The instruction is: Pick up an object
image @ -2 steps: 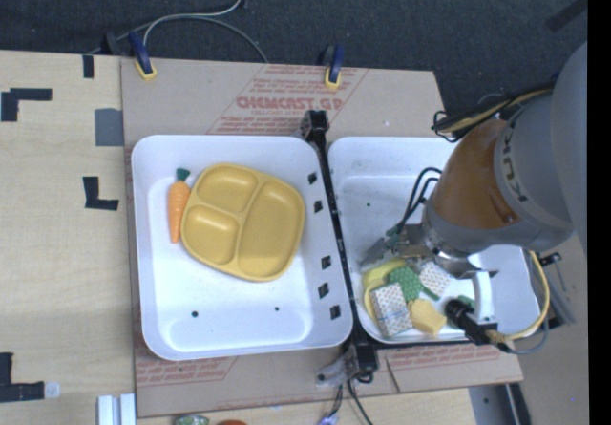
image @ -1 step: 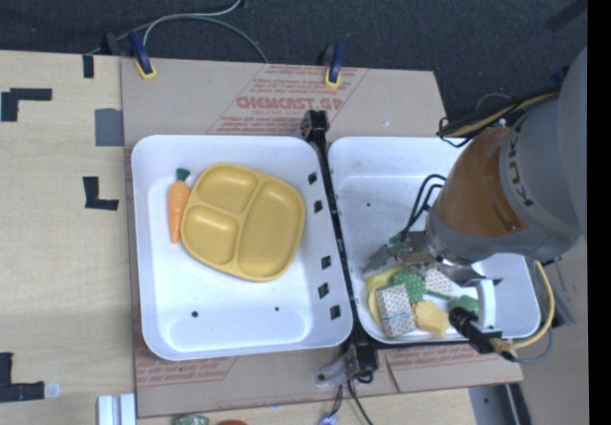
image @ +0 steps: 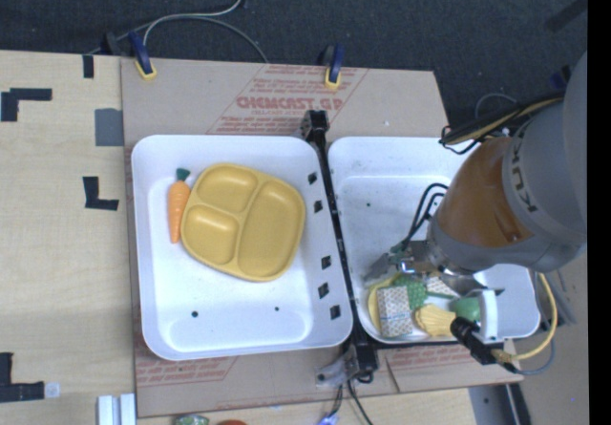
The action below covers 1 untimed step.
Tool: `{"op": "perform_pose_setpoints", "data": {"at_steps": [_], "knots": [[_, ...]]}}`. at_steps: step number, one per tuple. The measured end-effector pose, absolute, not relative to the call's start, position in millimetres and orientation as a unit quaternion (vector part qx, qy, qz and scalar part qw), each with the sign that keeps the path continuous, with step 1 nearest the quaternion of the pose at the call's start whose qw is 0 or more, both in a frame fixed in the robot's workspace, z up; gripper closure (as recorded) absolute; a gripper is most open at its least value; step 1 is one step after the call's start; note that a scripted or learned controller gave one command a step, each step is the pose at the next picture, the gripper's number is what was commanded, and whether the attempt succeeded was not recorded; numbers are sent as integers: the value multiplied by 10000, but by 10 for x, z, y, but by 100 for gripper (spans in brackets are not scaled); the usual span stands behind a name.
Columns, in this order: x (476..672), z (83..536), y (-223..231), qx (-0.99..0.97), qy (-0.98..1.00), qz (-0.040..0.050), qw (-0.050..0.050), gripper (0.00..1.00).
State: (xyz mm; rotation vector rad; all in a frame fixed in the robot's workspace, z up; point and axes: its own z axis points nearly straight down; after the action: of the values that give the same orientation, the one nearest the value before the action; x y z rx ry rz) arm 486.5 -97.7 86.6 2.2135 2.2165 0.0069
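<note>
The tool is lowered over toys crowded in the right bin's near corner; its opening cannot be told. Neighbours could be nudged, spoiling any grasp.

We saw a yellow corn cob, a checkered tan block and a green piece clustered at the right bin's near edge.

We see a smooth, glossy yellow plastic plate at nine o'clock inside a matt white plastic bin. Brown printed cardboard lies beneath; pale wood-grain bench looks matt.
</note>
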Motion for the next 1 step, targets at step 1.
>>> {"op": "perform_pose_setpoints", "data": {"at_steps": [1], "knots": [[5258, 1401, -1808, 7073, 7069, -7, 4, 0]]}}
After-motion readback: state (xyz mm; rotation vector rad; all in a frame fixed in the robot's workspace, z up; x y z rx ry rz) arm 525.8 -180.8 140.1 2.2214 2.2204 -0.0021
